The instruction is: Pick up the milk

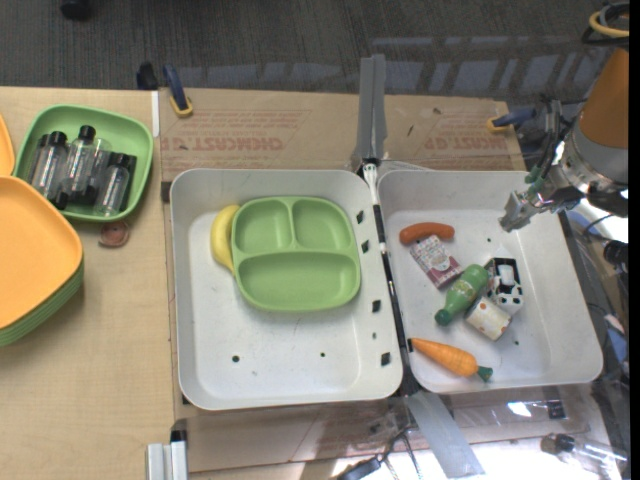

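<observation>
Nearest us, a carrot (448, 358) lies along the front edge of the right bin (560, 368). Behind it is a tight cluster: the milk (508, 284), a small black-and-white carton, sits mid-bin and right of centre. It looks to touch a green bottle (462, 296) on its left and a white-and-tan tub (488, 319) in front. Further back we note a pink packet (436, 260) and a sausage (427, 232).

The gripper (522, 208) hovers over the bin's far right corner, well apart from the milk, with nothing visibly in it. We cannot tell whether it is apart or together; it is too small and blurred.

We judge this as the approach step, with the pick not yet done. To do it well, it should come down straight over the carton and close across its free sides, away from the bottle and tub. Crowding is the risk: it could nudge the bottle or grab the tub.

The left bin (200, 368) holds a green divided plate (295, 253) overlapping a banana (221, 236). Off to the left, a green tray (135, 138) carries small bottles (80, 168), beside stacked orange plates (35, 258).
</observation>
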